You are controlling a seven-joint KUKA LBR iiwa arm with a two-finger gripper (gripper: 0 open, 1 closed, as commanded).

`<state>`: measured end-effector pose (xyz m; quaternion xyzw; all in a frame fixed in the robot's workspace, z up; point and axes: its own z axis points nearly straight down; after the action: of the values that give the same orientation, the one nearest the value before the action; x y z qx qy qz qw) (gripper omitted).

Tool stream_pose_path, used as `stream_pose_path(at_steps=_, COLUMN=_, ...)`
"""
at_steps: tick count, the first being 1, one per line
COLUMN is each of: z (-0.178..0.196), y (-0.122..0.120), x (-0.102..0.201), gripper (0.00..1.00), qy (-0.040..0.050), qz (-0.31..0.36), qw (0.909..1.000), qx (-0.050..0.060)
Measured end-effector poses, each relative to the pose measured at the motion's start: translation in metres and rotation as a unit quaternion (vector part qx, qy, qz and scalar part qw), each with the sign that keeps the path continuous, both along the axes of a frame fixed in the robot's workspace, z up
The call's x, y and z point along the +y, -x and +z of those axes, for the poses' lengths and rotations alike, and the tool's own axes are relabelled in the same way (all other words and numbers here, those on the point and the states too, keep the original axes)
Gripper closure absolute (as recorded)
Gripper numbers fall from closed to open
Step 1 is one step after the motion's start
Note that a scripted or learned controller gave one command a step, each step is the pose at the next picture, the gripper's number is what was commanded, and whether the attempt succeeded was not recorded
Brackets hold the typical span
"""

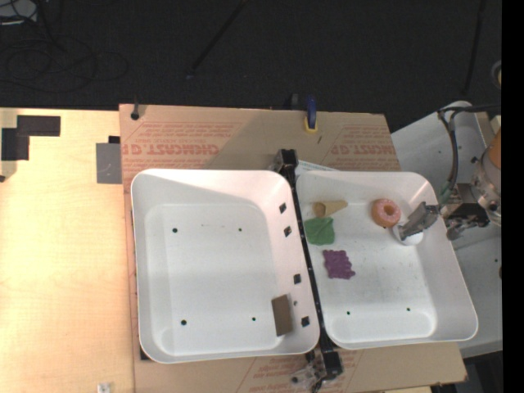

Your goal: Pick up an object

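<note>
Pick not yet made. The gripper [412, 226] hangs low over the right bin [446, 318], near its far right side, with nothing visibly between the fingers. Jaw state: cannot tell from this slant (the fingertips merge into one grey blur).

Candidate objects, placed from the jaws:
- pink ring [386, 212]: just beside the jaws, on their left and slightly farther back. The nearest target, in my judgement.
- purple lump [337, 264]: well to the left and nearer the camera.
- green piece [319, 232]: farther left, close to the divider.
- tan wedge [330, 208]: left and back, beside the green piece.

Remaining: descend, close, lift.

Room: open bin floor lies in front of the jaws. The bin's right rim sits close behind them, so the approach margin there looks thin.
</note>
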<state>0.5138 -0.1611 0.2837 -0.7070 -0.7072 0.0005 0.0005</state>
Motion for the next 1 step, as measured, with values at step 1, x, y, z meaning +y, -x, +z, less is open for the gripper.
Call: stream_pose_path(at_steps=1, z=0.1683, y=-0.0378, x=0.0224, gripper=0.00, qy=0.0021, qz=0.002, qw=0.9999, qx=-0.010)
